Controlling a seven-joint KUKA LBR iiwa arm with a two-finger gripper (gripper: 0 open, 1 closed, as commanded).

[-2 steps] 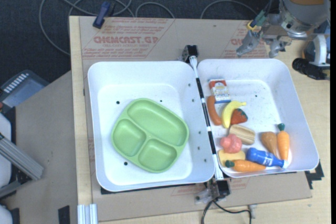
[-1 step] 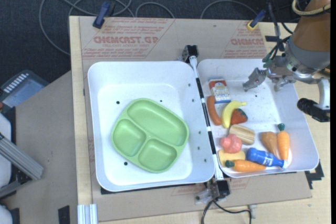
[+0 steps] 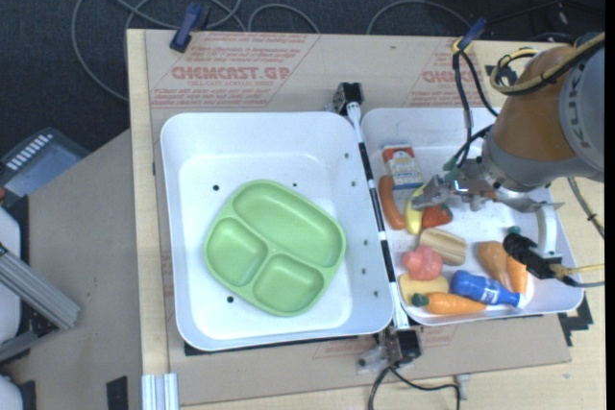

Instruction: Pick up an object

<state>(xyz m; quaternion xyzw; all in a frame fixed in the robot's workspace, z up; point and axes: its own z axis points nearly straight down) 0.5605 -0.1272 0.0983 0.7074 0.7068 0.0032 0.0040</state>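
Counter (image 3: pixel 240 72): a cardboard-topped surface bearing two white bins side by side. Left bin (image 3: pixel 183 158): holds a green divided plate (image 3: pixel 275 248). Right bin (image 3: pixel 423 122): holds the toy food I am to choose from. My arm (image 3: pixel 548 125), grey with an orange band, reaches in from the right over this bin. My jaws (image 3: pixel 434 195) hang low at the bin's middle; whether they are apart or together I cannot tell. Nearest pieces: a yellow piece (image 3: pixel 415 218) touching or just under my jaws on the left, and a red sausage (image 3: pixel 389 201) further left, its long axis running far-to-near. A carton (image 3: pixel 401 164) lies on the far side; carrot (image 3: pixel 454 304) and blue bottle (image 3: pixel 483 289) lie near.
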